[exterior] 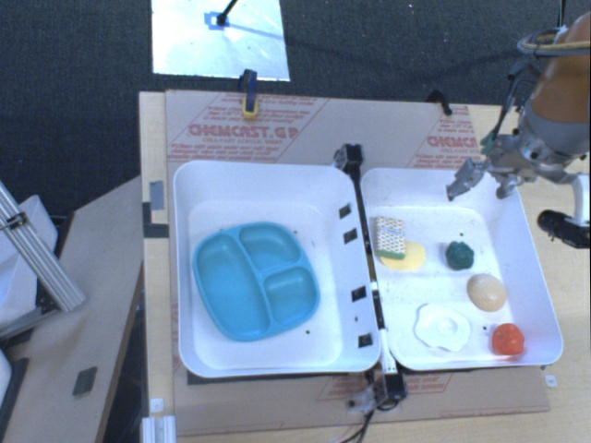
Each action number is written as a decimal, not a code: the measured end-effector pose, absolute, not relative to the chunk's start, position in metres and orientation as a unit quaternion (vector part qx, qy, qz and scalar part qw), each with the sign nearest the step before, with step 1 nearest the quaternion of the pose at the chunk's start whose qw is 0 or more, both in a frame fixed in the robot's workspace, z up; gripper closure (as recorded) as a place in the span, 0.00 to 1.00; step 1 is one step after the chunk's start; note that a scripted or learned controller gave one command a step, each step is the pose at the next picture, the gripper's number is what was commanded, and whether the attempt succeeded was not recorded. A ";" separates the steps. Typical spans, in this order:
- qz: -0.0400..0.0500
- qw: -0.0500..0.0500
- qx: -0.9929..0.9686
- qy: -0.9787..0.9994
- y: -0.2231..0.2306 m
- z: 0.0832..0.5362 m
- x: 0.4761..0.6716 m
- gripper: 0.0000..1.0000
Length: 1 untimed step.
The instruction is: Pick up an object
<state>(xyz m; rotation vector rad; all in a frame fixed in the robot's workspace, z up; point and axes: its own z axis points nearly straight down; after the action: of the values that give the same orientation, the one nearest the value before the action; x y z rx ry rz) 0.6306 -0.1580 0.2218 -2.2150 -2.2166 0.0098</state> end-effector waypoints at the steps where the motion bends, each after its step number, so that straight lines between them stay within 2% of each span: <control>1: 0.000 -0.001 -0.706 -0.708 -0.158 0.229 0.633 0.00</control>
<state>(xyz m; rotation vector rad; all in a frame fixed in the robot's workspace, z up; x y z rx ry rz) 0.6331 -0.1578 0.2290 -2.2192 -2.2258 -0.0009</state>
